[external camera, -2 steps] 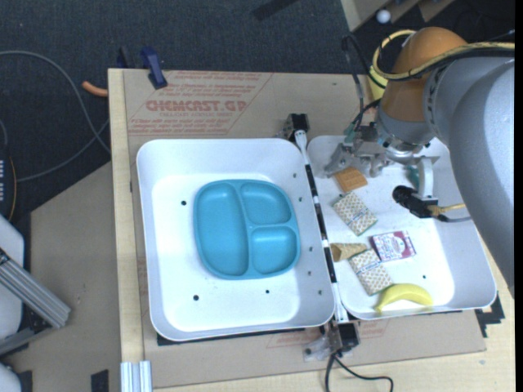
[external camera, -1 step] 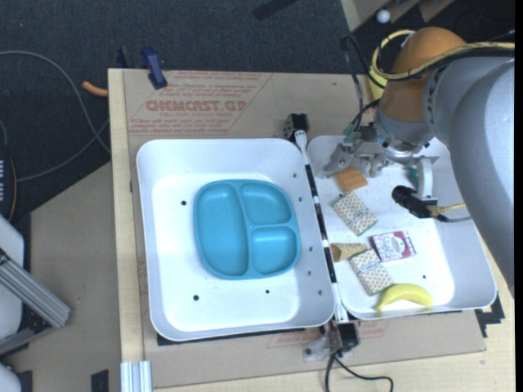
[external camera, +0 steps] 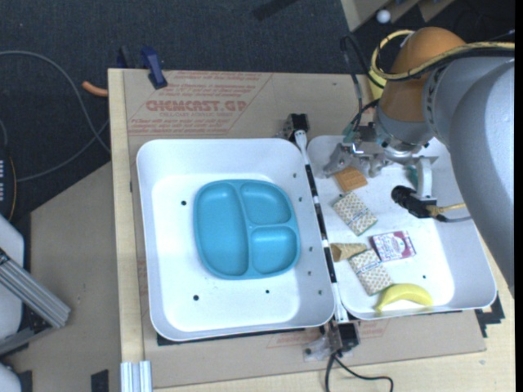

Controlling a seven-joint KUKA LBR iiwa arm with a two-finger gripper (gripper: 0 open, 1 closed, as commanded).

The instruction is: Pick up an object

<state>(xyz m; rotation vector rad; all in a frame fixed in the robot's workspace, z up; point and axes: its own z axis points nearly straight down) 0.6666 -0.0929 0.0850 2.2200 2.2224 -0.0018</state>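
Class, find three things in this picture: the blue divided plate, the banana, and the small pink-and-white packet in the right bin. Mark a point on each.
blue divided plate (external camera: 245, 227), camera view, on the ridge where its compartments meet.
banana (external camera: 404, 297), camera view, middle of its curved body.
pink-and-white packet (external camera: 392, 246), camera view, centre of its face.

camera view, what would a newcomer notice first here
The blue divided plate fills the middle of the left bin. At the right, the grey arm with its orange band reaches over the right bin, its gripper low above a small tan piece. A yellow banana lies near that bin's front edge.
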